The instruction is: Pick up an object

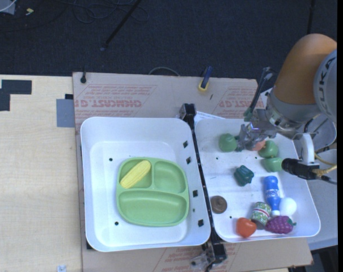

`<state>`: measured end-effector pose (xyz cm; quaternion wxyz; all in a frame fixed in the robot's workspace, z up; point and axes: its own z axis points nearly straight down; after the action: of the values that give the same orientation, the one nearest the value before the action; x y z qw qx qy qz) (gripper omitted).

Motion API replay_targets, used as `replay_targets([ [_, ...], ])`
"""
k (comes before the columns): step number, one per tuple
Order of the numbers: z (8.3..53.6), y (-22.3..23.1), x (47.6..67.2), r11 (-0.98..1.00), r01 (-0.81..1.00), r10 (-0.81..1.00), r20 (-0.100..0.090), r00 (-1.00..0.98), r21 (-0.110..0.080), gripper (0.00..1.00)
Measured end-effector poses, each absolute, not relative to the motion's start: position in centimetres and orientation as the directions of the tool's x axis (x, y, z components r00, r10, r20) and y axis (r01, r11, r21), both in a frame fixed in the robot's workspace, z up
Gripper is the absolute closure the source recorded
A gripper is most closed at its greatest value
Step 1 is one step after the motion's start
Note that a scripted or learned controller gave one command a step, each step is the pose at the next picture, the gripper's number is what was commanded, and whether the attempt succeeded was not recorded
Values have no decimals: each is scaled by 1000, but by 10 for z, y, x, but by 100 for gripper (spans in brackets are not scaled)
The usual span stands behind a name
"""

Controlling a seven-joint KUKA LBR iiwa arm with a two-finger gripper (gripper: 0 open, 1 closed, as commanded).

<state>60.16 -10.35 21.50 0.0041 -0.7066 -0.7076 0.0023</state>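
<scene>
Nearest the camera, along the right bin's (313, 222) near edge, lie a red pepper (246, 227), a small can (261, 212), a bunch of purple grapes (280, 224) and a white ball (287, 206), with a blue bottle (271, 189) and a brown disc (219, 204) just behind. A dark teal toy (244, 175) sits mid-bin. Farther back, the gripper (249, 137) hangs low between a green ball (228, 143) on its left and two green fruits (269, 149) on its right; whether it is apart or together, I cannot tell. Left bin (97, 152): a green divided plate (154, 197) carrying a corn cob (135, 173).
</scene>
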Motion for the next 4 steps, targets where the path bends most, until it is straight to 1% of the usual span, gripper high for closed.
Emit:
replay_targets([
  [1,206,-60,581,2,1000,1000,2,-2,-9,100],
  [2,211,-18,545,3,1000,1000,3,-3,-9,100],
  [3,225,23,522,4,1000,1000,2,-4,-8,100],
  [4,215,74,507,5,1000,1000,1,-5,-9,100],
])
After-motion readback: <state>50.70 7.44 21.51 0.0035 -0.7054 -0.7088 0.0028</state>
